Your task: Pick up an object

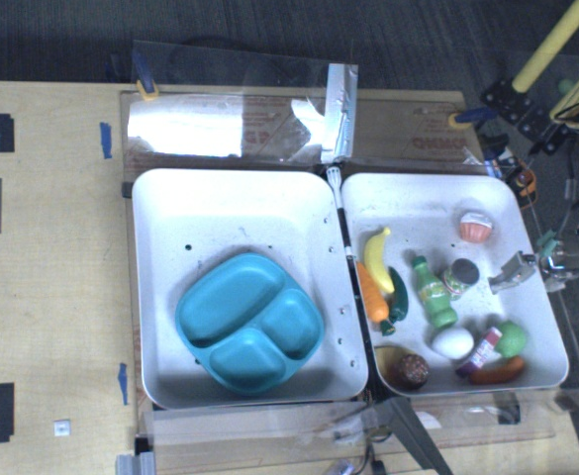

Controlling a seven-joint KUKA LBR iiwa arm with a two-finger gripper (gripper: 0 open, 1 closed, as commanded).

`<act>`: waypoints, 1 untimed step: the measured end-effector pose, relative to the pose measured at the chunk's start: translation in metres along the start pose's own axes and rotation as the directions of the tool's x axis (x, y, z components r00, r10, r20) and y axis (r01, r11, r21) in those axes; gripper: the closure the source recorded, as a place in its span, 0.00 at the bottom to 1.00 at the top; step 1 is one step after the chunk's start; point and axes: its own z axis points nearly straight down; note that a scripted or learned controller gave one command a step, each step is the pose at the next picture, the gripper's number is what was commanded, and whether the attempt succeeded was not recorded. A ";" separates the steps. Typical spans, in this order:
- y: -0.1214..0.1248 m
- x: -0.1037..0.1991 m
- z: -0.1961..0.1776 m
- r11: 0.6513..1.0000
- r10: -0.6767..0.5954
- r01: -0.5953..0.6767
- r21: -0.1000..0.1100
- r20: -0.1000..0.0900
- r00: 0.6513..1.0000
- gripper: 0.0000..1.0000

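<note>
The gripper (515, 271) hangs at the right wall of the right bin (423, 194), just right of a small dark round jar (463, 272). Whether it is released or clenched I cannot tell — it is small and blurred here, and nothing is visible in it.

No single object is named by the task; the nearest candidates are the jar and the green bottle (434, 296) left of the jar. The bottle lies with its long axis running from upper left to lower right, its narrow neck pointing away, toward the far wall. The banana (377, 256), further left of the jar, lies almost parallel to it.

The risks, as I judge them: the objects are crowded (the white egg (454, 343) lies just beside the bottle's base), so a descent may strike two things at once and push them aside. The round jar could slip out of a grasp — and so near the wall the gripper may catch the rim.
</note>
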 end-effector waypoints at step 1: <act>0.044 0.063 0.088 0.999 -0.053 0.053 -0.001 0.001 0.999 0.00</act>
